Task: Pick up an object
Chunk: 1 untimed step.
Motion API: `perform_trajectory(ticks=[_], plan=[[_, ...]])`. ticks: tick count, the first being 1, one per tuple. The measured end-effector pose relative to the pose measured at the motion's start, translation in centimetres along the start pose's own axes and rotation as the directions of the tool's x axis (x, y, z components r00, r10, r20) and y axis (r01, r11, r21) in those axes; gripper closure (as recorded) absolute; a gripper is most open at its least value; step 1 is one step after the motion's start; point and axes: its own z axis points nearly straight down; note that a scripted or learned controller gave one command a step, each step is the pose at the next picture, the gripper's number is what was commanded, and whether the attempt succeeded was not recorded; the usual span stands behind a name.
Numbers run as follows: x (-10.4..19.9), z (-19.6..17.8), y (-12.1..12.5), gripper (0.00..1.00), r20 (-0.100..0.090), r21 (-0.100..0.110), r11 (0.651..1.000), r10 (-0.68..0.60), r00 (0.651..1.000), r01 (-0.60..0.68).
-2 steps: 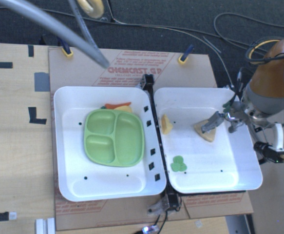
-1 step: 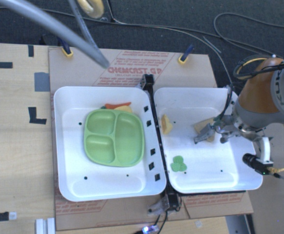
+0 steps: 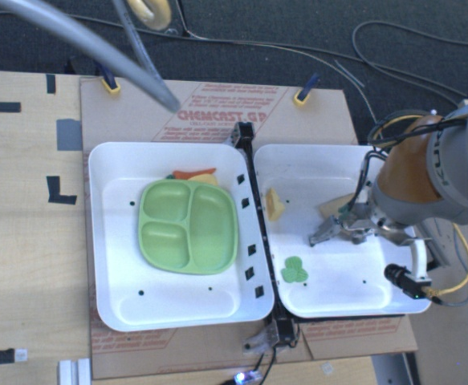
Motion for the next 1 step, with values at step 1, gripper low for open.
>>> perform_trajectory(ticks=[1], plan=[[-0.01,-1.31,0.11,1.0,0.0,-0.002,1.0,0.0,1.0,0.0]])
